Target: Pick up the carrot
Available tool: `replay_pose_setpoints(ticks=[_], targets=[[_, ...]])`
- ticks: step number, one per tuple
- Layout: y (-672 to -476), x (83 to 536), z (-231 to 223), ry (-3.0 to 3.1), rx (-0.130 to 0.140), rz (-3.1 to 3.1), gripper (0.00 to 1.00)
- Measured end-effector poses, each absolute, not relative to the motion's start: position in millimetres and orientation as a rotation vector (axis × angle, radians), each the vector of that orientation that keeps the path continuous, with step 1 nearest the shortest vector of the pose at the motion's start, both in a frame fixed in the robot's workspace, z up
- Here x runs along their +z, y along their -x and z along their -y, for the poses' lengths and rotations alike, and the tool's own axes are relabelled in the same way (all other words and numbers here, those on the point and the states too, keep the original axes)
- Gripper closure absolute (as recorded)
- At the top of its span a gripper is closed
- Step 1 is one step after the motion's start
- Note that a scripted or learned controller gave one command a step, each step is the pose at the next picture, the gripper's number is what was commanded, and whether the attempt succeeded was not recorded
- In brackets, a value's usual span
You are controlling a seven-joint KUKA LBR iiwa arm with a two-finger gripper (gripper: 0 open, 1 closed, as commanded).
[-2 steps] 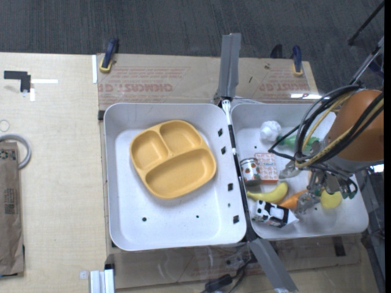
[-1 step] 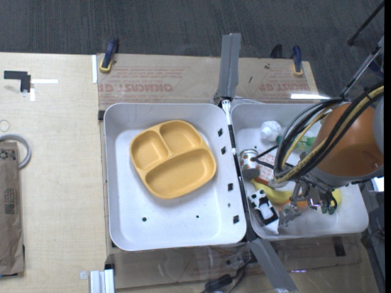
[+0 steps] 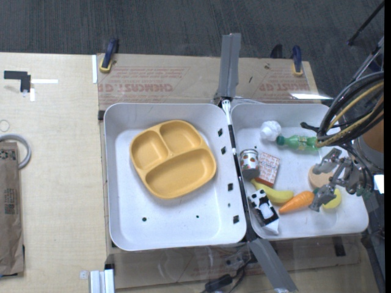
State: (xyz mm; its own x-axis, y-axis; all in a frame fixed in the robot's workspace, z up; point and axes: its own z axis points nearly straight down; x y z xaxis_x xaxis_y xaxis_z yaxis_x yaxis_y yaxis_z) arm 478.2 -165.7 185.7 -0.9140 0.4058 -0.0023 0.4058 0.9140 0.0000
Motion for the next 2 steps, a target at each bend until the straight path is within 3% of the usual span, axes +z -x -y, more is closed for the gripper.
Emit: replay_pose_setpoints(ticks=[1,2], targets=[[-478.3,200.6,172.4,-0.763,0.0,-3.045,0.0],[-512.1,142.5,163.1,-0.834,0.0,-3.028,0.0]])
